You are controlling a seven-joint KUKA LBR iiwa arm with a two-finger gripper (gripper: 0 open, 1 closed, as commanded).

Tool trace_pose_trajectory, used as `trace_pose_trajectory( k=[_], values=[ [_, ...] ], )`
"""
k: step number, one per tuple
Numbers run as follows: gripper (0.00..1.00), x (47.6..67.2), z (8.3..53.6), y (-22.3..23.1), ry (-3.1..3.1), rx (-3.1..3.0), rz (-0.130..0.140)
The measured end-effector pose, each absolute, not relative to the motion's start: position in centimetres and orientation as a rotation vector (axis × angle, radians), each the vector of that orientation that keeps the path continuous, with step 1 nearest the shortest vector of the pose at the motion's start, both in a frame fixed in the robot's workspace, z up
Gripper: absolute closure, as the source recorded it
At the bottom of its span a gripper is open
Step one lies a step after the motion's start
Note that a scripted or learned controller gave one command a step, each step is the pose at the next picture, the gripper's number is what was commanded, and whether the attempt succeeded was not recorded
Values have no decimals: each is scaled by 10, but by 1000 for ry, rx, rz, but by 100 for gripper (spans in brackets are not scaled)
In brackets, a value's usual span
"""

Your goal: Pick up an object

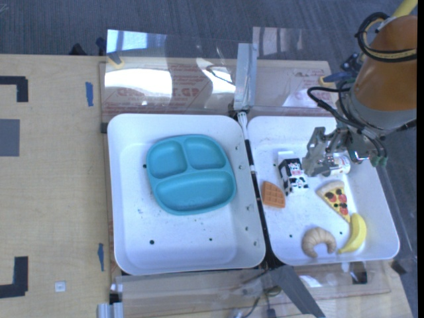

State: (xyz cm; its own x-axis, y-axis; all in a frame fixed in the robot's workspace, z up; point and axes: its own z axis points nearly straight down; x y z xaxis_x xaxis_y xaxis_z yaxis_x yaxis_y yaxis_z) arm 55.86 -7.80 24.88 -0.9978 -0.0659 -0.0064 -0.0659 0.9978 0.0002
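Two shallow white bins of smooth plastic with rounded corners sit side by side on a pale wood-grain worktop point(53, 197), their rims meeting along a narrow dark seam. The left bin point(126, 197) holds one teal plate point(191, 173), a glossy rounded piece moulded into three compartments, with bare floor around it on every side, widest toward 6 o'clock. The right bin point(291, 234) holds five small loose things: one waffle point(273, 195), tan and gridded, close to the seam at 9 o'clock; one black-and-white toy point(293, 175) of blocky shape just toward 1 o'clock from the waffle; one pizza slice point(334, 199), a flat wedge dotted with red; one banana point(356, 233), smooth, yellow and curved, near the rim at 4 o'clock; and one croissant point(319, 240), a matte beige crescent toward 6 o'clock, its tip nearly touching the banana. The metal gripper point(322, 159) hangs under the grey arm and its orange band, over the bin's 2 o'clock part, beside the toy and above the pizza slice; a small white-and-red thing point(339, 163) sits right against the fingers, but whether it is clasped cannot be told, nor whether the gripper is released or clenched. The bin's floor is free at 12 o'clock and between the waffle and the croissant. One clear plastic sheet stands behind both bins at 12 o'clock.
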Motion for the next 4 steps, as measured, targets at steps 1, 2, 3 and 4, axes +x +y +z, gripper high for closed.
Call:
trace_pose_trajectory(
  k=[1, 2, 3, 4],
  values=[
    [100, 488, 213, -33, 3090, -559, 2],
    [100, 491, 265, -58, 2676, -1630, -5],
    [100, 481, 240, -70, 2368, -2061, 0],
    [100, 480, 193, -25, 1862, -2530, 6]
  ],
)
